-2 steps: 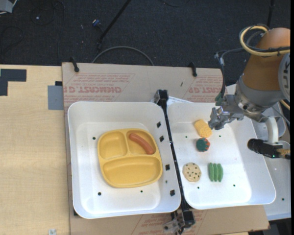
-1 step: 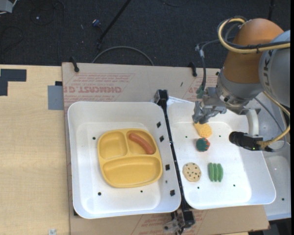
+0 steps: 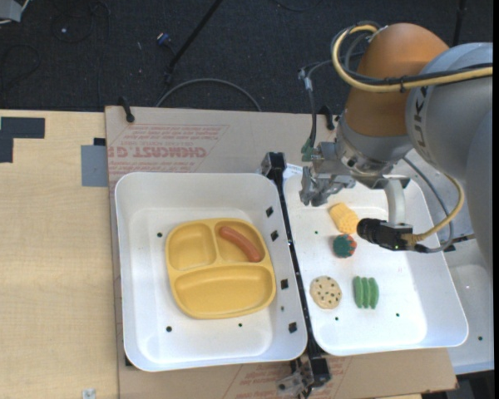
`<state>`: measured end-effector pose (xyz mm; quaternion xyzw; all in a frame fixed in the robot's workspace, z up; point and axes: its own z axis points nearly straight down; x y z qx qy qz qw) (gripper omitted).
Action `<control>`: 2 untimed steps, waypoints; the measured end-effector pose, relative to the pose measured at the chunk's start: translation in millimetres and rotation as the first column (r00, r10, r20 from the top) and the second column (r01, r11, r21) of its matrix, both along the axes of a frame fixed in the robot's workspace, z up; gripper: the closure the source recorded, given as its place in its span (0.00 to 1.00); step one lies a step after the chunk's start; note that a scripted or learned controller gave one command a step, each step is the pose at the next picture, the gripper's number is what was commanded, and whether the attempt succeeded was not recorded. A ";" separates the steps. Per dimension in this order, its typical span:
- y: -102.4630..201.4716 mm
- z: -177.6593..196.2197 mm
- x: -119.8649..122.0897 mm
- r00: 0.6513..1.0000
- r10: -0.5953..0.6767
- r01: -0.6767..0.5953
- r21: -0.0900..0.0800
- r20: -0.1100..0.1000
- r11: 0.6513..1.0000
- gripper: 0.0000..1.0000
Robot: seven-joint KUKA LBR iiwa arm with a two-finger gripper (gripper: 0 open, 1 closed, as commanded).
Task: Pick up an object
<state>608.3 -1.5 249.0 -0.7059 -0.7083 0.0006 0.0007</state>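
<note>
Up at the back-left corner of the right bin [image 3: 420,310] hangs the claw [image 3: 316,191], apart or together I cannot tell; yellow corn [image 3: 343,217] lies just beside, with bare floor toward the right wall.

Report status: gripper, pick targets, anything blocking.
Gripper over right bin's upper-left corner, no grasp visible. Corn nearest, just beside it. Cookie, green pods, red-green piece spread apart; nothing blocking.

Yellow tray [image 3: 220,293], red sausage [image 3: 241,242], possibly speckled cookie [image 3: 325,292]
</note>
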 end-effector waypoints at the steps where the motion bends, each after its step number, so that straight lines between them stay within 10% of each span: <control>1: 46.2 0.0 15.1 1.000 0.001 -0.001 0.001 0.000 1.000 1.00; 2: 95.0 -6.9 33.7 1.000 0.001 -0.001 0.000 0.000 1.000 1.00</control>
